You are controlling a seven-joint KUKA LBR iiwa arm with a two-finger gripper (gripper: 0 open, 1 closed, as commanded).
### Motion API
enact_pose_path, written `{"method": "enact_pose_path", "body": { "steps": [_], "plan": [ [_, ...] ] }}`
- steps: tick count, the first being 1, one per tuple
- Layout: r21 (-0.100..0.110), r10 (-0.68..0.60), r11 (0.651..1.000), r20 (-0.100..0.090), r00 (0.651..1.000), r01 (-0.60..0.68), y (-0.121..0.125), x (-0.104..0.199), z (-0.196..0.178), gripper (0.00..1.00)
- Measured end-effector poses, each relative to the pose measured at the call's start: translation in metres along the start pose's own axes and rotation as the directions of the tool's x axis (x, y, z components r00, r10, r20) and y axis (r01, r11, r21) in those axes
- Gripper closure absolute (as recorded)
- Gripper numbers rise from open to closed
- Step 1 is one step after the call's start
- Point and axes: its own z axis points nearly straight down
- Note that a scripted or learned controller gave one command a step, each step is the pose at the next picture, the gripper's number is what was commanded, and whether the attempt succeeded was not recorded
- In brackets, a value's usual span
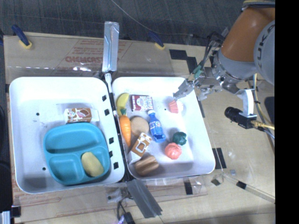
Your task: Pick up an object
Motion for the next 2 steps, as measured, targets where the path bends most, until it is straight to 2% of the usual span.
{"method": "enact_pose_path", "body": {
  "steps": [1,2],
  "plan": [
    [0.009,-0.076,0.997,-0.004,0.997,0.076,-0.034,0.021,0.156,0.0],
    [-0.004,-0.48,0.877,0.001,0.877,0.48,-0.02,0.018,0.187,0.0]
  ]
}}
